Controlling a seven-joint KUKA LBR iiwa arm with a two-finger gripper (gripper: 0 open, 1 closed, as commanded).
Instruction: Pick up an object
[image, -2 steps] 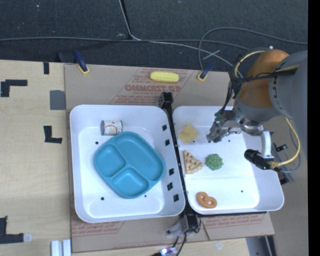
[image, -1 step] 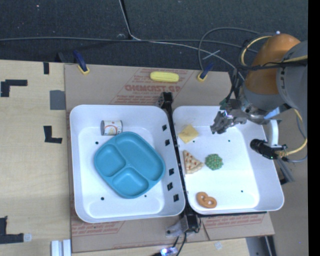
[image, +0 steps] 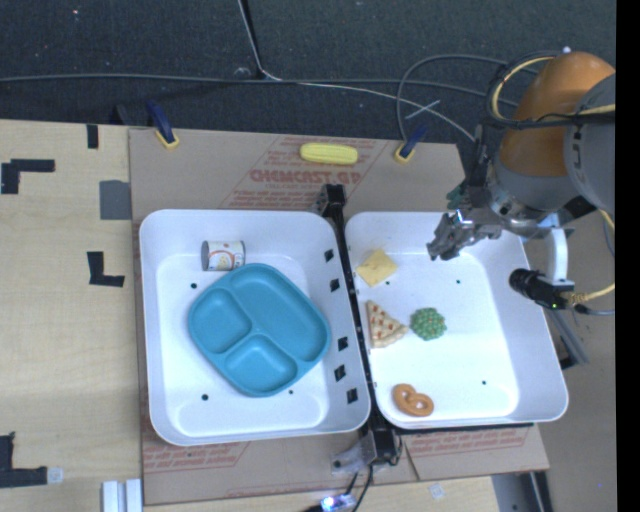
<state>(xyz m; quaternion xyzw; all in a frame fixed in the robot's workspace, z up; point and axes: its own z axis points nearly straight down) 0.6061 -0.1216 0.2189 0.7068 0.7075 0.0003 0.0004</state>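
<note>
Four toy foods sit in the right bin (image: 520, 400): cheese wedge (image: 377, 268), pizza slice (image: 384, 326), broccoli (image: 428, 323), pretzel (image: 412, 400). Gripper (image: 446, 243) hangs over that bin's far edge; whether the claw's open I can't tell

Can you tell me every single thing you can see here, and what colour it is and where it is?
bins: 2, white, side by side on the bench
divided plate: 1, blue, in the left bin
small can: 1, pale with a reddish label, lying in the left bin behind the plate
cheese wedge: 1, yellow, right bin, near its left wall
pizza slice: 1, tan and reddish, right bin, in front of the cheese
broccoli: 1, green, right bin, beside the pizza
pretzel: 1, orange-brown, right bin, front
banana: 1, yellow, on the cardboard behind the bins
clamps: 2, blue and yellow, on the cardboard's back edge
arm: 1, grey and orange, right side
tool: 1, dark, over the right bin's back
</note>
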